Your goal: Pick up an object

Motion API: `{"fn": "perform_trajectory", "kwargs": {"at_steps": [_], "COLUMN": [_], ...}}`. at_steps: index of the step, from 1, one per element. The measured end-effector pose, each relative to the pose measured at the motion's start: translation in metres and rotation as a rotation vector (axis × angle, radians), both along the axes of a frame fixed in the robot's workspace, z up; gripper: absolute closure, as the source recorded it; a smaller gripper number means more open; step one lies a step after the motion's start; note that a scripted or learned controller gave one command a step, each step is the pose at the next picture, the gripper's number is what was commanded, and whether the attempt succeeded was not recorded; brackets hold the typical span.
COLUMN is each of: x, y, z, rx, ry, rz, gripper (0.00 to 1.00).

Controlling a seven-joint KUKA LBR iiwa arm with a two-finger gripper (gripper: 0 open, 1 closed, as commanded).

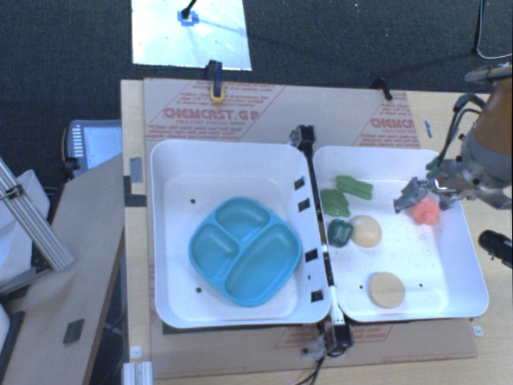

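Two bins (pixel 240 155) sitting on bench; tool (pixel 418 194) hovering in rt bin, pink obj (pixel 428 212) just below it, touching or not unclear. Tool state: can't tell.

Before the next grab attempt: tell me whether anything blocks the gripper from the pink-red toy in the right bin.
Nothing visible does. The gripper sits right over the small pink-red toy near the right white bin's far side; the green pieces and round beige items lie apart, further left.
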State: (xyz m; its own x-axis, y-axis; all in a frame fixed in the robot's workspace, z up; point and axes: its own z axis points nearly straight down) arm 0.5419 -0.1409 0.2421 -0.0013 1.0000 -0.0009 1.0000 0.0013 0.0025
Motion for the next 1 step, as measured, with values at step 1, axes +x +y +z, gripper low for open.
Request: {"fn": "perform_trajectory", "kwargs": {"at_steps": [1], "x": [-0.0063], "y": [-0.0024], "z": [-0.0574], "rx": [0.001], "ry": [0.001], "rz": [0.0], "gripper": [0.0]}}
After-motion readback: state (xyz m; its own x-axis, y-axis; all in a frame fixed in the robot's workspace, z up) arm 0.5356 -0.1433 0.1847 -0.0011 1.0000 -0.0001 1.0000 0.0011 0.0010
